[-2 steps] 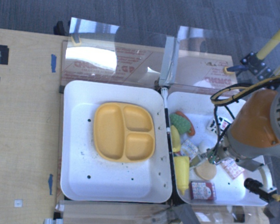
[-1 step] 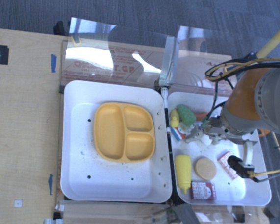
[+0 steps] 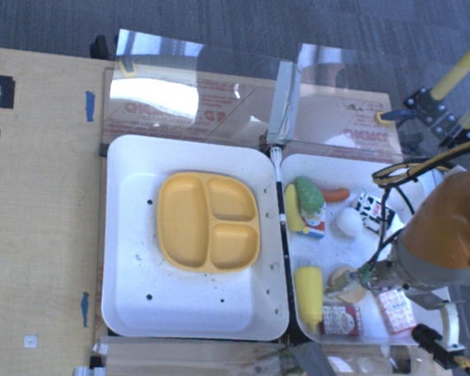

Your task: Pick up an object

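The arm (image 3: 441, 236) hangs over the right bin (image 3: 332, 337), above its clutter. A yellow corn cob (image 3: 308, 294) lies just left of the wrist, long axis near-to-far. Whether anything is gripped, I cannot tell.

Lab: robot arm (image 3: 446, 228), bench bins (image 3: 123, 238)

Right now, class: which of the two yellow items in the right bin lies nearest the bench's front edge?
The yellow corn-like piece at the bin's lower left, beside the red-labelled packet. The banana lies farther back, next to the green toy.
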`<state>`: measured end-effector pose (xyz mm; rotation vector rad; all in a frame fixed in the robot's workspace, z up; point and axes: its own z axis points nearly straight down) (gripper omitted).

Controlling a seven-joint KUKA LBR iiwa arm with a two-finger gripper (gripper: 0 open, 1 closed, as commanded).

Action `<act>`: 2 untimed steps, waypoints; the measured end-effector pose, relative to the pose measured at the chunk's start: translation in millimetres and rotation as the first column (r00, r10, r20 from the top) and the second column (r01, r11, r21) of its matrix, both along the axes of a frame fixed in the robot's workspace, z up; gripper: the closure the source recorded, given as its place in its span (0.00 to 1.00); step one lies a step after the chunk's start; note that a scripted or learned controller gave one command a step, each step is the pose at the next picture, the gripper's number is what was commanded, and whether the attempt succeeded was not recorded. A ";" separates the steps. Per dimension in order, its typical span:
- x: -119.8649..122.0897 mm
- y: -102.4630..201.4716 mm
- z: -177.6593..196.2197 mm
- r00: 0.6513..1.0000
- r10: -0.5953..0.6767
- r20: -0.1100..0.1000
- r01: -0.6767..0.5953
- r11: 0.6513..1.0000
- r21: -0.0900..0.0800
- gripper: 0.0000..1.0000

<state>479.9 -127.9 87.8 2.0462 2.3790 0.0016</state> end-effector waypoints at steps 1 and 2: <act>2.0 0.5 10.2 1.000 0.000 0.006 0.000 1.000 -0.001 1.00; 61.3 87.7 99.3 0.982 -0.191 0.003 0.191 0.982 0.006 1.00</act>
